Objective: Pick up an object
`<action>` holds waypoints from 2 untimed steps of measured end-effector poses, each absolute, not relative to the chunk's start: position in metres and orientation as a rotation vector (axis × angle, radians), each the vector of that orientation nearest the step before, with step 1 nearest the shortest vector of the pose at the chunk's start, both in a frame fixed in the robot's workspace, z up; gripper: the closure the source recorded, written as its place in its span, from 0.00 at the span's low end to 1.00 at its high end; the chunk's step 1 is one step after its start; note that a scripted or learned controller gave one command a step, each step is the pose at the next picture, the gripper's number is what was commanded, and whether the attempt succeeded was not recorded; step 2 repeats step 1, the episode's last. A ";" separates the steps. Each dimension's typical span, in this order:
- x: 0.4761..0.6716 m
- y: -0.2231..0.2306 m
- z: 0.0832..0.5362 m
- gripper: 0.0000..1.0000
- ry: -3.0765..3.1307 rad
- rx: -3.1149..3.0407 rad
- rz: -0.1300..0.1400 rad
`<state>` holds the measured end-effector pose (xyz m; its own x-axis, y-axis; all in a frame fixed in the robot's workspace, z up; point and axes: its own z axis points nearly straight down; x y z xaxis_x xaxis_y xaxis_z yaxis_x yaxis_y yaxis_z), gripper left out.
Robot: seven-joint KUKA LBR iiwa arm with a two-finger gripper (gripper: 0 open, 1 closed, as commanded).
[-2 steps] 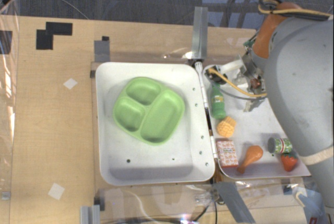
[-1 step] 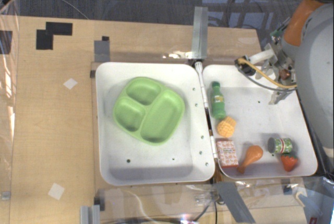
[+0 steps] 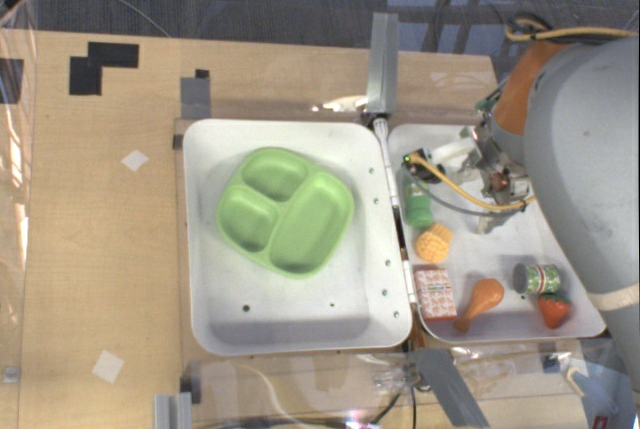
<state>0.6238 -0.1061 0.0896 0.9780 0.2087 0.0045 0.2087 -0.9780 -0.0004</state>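
Sitting in the left bin [image 3: 200,317]: a green divided plate [image 3: 286,210]. Lying in the right bin [image 3: 575,317]: green bottle [image 3: 417,208], yellow corn [image 3: 434,242], pink carton [image 3: 434,292], orange drumstick [image 3: 481,301], small can [image 3: 540,278], strawberry [image 3: 555,312]. Hovering over that bin's far part: claw [image 3: 497,185], grip state impossible to tell.
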 end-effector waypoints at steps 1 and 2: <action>0.660 -0.122 0.150 0.00 -0.326 -3.125 -0.015; 0.660 -0.122 0.150 0.00 -0.326 -3.125 -0.015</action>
